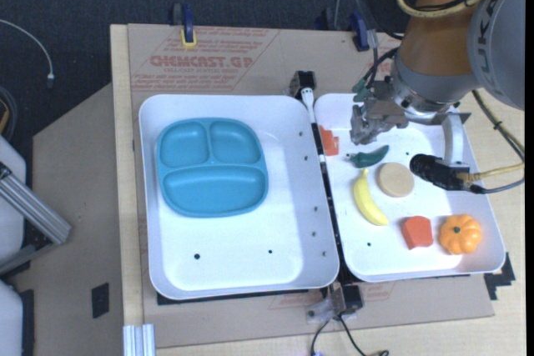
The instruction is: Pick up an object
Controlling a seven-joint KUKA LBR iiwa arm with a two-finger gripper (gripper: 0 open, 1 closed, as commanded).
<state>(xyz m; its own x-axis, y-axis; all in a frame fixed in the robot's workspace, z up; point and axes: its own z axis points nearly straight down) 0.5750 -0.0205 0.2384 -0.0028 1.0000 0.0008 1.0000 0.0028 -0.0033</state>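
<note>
My gripper [364, 132] hangs over the back of the right bin [476, 258], just above a dark green piece [369, 155]. An orange block [329, 142] lies to its left by the bin's wall. Nearer the front lie a yellow banana [368, 198], a tan round disc [395, 180], a red-orange block [417, 232] and a small orange pumpkin [460, 234]. Nothing shows between the fingers, and their spread is hidden from this angle.
The left bin [167, 263] holds a blue divided plate [213, 167] toward its back left. The bins meet along a ridge with black clips. The arm's grey and orange body covers the right bin's back right corner.
</note>
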